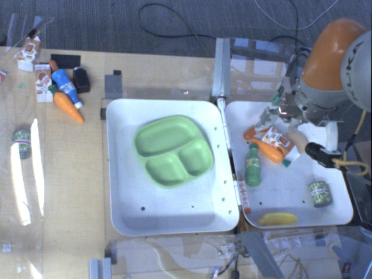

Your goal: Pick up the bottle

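Observation:
A small green bottle (253, 165) with a red cap lies in the right bin (290, 202), near its left wall, with the cap pointing toward the back. My gripper (273, 115) hangs over the back of that bin, up and to the right of the bottle and apart from it. It sits just above an orange carrot (266, 149) and a white and orange carton (279, 139). Nothing is visibly held.
The right bin also holds a green can (319, 193) and a yellow banana (279, 218). A green divided plate (173, 150) lies in the left bin (125, 202). On the bench at far left are a blue bottle (65, 87), a carrot (68, 107) and small cartons (42, 81).

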Robot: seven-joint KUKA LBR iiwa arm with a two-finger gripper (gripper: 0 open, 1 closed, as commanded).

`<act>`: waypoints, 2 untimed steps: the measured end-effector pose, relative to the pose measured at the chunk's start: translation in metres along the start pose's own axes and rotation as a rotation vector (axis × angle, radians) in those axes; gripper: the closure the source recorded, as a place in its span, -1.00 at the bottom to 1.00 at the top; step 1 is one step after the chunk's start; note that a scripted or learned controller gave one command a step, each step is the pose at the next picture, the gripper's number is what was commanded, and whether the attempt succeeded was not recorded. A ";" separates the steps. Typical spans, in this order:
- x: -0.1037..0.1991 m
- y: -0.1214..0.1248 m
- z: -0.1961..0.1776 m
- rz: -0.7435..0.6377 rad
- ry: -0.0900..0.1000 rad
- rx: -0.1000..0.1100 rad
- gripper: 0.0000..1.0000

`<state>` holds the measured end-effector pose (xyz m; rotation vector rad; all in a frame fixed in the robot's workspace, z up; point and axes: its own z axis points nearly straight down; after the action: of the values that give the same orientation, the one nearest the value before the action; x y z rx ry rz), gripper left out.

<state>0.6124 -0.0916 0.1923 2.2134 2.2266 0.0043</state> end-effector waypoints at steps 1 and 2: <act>0.009 -0.037 0.103 -0.012 -0.001 -0.007 -1.00; 0.011 -0.034 0.091 -0.013 0.002 -0.013 1.00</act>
<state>0.5783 -0.0810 0.1015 2.1935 2.2347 0.0207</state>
